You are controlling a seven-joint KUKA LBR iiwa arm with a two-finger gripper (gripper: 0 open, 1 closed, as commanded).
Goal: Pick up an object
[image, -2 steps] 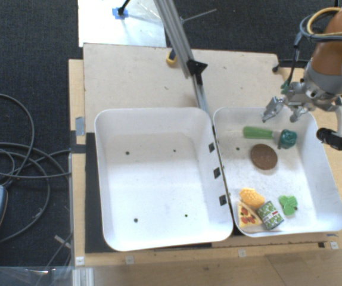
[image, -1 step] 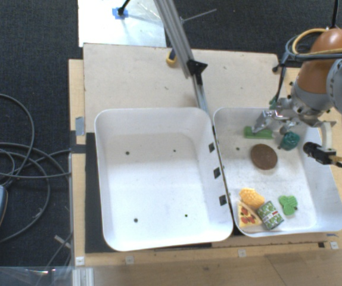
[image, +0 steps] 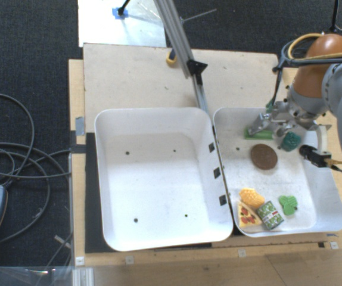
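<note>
Objects all sit in the right bin (image: 332, 195); nothing looks lifted, so the pick is not done as far as I can judge. Gripper (image: 272, 126) is down at the far side of the right bin, over a flat green piece (image: 255, 134) and just beside a teal round item (image: 290, 140). Jaws: can't tell whether wide or narrow, metal parts clutter the spot, and nothing is clearly between them. Possibly touching the green piece, contact is not certain.

Outward from there: brown disc (image: 264, 157) lies just near of the gripper, flat on the bin floor. Along the near edge is a cluster: yellow item (image: 251, 196), a pizza-slice-like piece (image: 248, 215) touching it, a green-labelled can (image: 270, 214) on its side just right of that, and a small green toy (image: 288, 204) further right. Left bin (image: 105, 159) sits side by side with the right one on the worktop (image: 135, 76).

Left to do, as a judgement: close on a target, probably the green piece or the teal item, then lift clear of the bin.
</note>
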